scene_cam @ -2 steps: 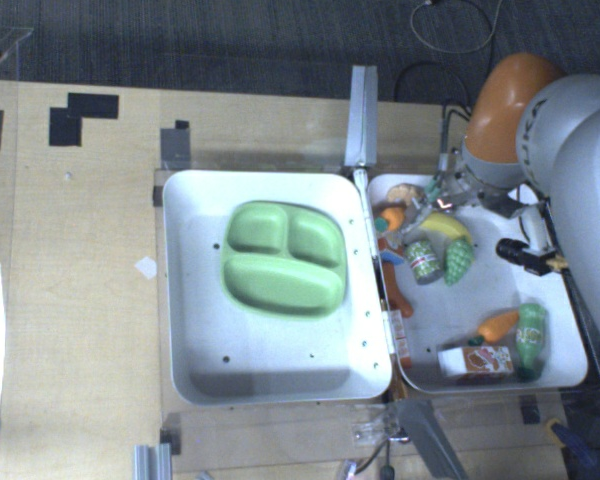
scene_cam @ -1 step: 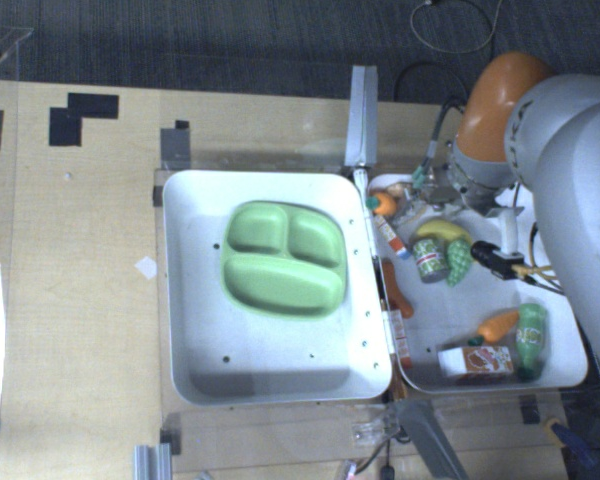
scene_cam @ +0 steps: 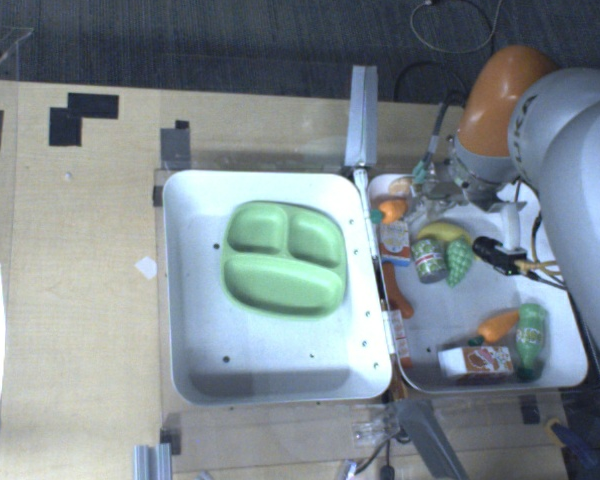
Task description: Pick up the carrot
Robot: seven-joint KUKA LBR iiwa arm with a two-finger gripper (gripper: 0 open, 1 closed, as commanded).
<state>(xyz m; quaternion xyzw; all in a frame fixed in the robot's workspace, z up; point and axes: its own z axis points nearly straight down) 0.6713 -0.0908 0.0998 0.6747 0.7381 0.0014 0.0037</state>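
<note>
End effector [scene_cam: 423, 190], grip state unclear, hovers well apart from carrot [scene_cam: 498, 325].

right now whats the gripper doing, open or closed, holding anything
Gripper: cannot be told. It sits low over the far end of the right bin, and the carrot lies near that bin's front, well away from it.

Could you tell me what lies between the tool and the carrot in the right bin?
In the camera view, a banana and a green can lie between the tool and the carrot.
</note>
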